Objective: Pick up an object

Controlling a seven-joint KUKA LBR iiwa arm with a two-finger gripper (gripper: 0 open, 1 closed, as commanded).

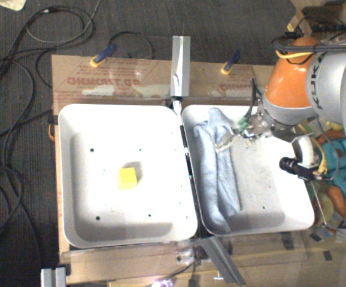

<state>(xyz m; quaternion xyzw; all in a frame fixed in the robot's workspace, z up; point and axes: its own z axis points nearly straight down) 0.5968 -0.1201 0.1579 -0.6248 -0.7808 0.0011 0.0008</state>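
Nearest us, yellow block (127, 177) mid left bin (71, 124), grey cloth (219, 172) along right bin's (293, 217) left wall, pincer (225, 141) at cloth's top, we cannot tell its grip.

Arm (316, 82) cut off at right edge; pincer (225, 139) fingers too small and blurred to read.

Bench (71, 79), two white bins (65, 178)
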